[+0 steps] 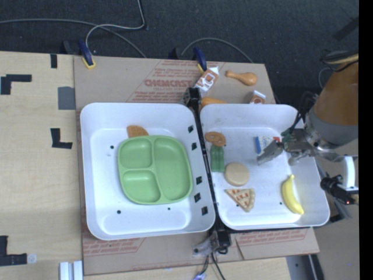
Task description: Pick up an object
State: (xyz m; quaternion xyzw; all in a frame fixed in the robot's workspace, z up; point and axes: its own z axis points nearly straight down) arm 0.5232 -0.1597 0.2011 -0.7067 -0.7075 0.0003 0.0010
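The right bin (303, 118) holds a brown pretzel-like piece (215, 138), a green item (217, 159), a round beige bun (237, 173), a pizza slice (241, 198), a yellow banana (291, 195) and a blue-and-white packet (264, 143). My gripper (283, 152) hangs over the right side of this bin, just right of the packet and above the banana. Its fingers (269, 152) are spread open with nothing between them.
The left bin (93, 156) carries a green divided plate (155, 169) and a small orange-brown piece (137, 131). Behind the bins, on the cardboard, lie a toy drumstick (242, 77), a small packet (207, 79) and another small item (257, 98). Cables run across the back.
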